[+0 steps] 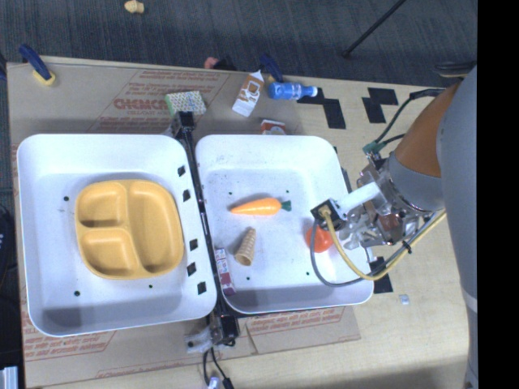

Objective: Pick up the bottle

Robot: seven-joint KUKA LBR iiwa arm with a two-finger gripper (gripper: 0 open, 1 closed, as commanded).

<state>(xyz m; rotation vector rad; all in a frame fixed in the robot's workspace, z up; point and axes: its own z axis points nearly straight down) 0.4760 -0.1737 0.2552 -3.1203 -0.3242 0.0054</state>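
Note:
A small blue bottle [285,91] lies on its side on the bench behind the right bin, outside it. My gripper [334,227] is low over the right side of the right bin [268,156], far from that bottle. Right under the gripper, an orange-red object [321,239] rests on the bin floor. It is partly hidden, and I cannot tell what it is or whether it is held. The wrist, with a looping yellow cable [340,275], covers the bin's right rim.
A toy carrot [256,207] and a tan cone [246,246] lie in the middle of the right bin. The left bin [49,298] holds a yellow divided plate [128,227]. Small cartons [248,94] and a green sponge [185,101] sit on the bench behind the bins.

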